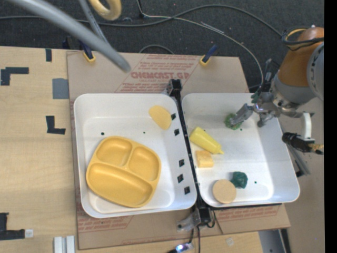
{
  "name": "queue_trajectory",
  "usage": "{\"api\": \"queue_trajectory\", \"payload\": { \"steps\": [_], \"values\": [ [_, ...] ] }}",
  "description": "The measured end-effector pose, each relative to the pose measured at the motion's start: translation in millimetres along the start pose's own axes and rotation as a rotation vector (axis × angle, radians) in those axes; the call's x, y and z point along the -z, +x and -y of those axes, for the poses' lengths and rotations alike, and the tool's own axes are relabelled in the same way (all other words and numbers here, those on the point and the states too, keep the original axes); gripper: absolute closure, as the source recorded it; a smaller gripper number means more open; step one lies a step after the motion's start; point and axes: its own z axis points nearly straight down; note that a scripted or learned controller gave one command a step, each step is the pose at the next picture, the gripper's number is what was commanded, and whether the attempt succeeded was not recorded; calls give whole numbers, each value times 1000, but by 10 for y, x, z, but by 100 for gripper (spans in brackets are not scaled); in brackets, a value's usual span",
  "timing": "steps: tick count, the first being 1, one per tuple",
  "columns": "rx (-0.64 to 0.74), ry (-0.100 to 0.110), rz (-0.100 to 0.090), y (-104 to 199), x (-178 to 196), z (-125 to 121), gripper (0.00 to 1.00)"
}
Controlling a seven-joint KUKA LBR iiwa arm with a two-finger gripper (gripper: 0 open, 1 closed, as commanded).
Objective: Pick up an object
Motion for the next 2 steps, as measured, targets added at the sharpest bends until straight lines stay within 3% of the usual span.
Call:
{"api": "queue_trajectory", "payload": {
  "steps": [1, 2],
  "values": [
    [-1, -1, 1, -19, -466, 26, 0],
    [0, -3, 1, -17, -356, 14, 100]
  ]
}}
